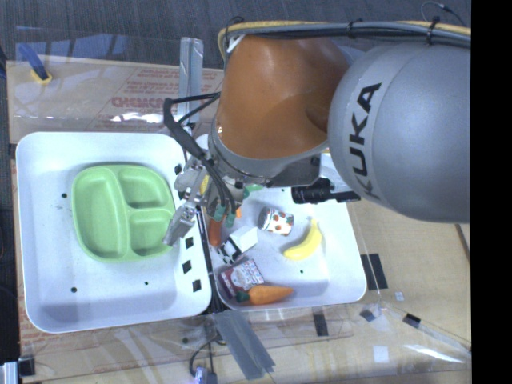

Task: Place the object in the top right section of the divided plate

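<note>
Over the right bin looms the arm (352,94), its grey bulk and orange band covering much of that bin's upper half, and it's leaning in toward the seam between the two bins. Left bin (48,294), white and shallow, carries the green divided plate (120,210), sitting flat with its sections facing up. Right bin (348,282) shows its lower half. Down at the wrist, the gripper (186,206) hangs right at the plate's right edge, over the left bin's side of the divider; I cannot tell whether it is apart or together, and nothing is visibly clamped in it. Now the small stuff in the right bin: a banana (304,244) lying curved, a carrot (268,294) near the lower rim, and a white, red-spotted object (276,222) just beside the banana.
</note>
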Motion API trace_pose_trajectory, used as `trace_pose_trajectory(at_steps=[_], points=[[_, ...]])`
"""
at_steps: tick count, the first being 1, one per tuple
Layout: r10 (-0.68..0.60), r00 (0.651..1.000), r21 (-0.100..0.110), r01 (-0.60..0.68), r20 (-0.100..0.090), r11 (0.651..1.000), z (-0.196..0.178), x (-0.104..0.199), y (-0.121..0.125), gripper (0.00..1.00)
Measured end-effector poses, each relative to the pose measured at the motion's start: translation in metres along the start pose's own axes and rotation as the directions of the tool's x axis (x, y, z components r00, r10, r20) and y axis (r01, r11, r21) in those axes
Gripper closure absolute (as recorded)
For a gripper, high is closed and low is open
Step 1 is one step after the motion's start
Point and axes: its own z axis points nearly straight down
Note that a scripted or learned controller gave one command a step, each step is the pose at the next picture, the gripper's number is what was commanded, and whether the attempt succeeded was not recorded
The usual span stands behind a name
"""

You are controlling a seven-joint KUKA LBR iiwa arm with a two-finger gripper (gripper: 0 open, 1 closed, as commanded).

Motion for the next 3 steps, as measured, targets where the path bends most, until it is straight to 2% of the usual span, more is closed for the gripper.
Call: trace_pose_trajectory(at_steps=[3], points=[[0.000, 1.000, 0.000, 0.000, 0.000, 1.000, 0.0000, 0.0000, 0.0000, 0.00]])
